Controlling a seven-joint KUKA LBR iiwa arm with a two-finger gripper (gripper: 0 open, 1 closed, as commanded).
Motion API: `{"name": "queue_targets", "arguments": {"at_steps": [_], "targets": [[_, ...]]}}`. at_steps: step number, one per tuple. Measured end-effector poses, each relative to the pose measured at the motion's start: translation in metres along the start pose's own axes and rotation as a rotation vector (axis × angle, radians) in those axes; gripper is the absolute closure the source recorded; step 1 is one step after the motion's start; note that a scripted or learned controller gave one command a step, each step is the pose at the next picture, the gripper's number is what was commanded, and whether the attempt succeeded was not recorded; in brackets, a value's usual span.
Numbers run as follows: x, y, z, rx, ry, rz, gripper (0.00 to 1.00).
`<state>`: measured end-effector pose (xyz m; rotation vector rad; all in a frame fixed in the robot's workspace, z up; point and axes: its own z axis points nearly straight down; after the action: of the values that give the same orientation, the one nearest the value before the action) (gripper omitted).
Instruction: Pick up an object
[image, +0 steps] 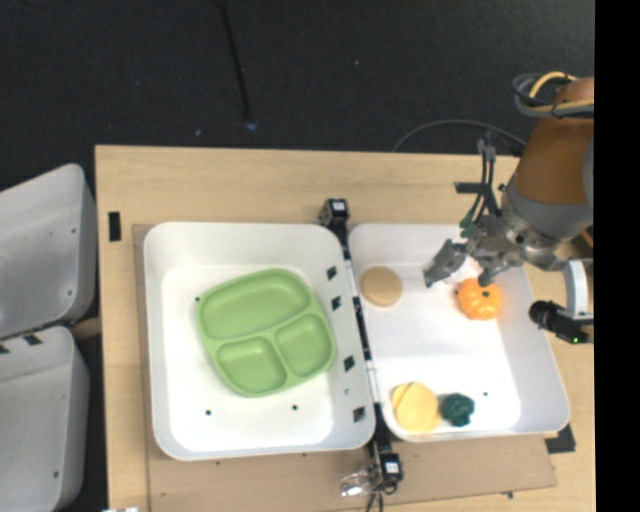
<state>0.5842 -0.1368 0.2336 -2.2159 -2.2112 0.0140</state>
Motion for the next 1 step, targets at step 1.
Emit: {"name": "queue_targets", "arguments": {"at_steps": [1], "targets": [[0.0004,0.0021,-0.0067,-0.012,-0.001,-0.003,0.0]]}}
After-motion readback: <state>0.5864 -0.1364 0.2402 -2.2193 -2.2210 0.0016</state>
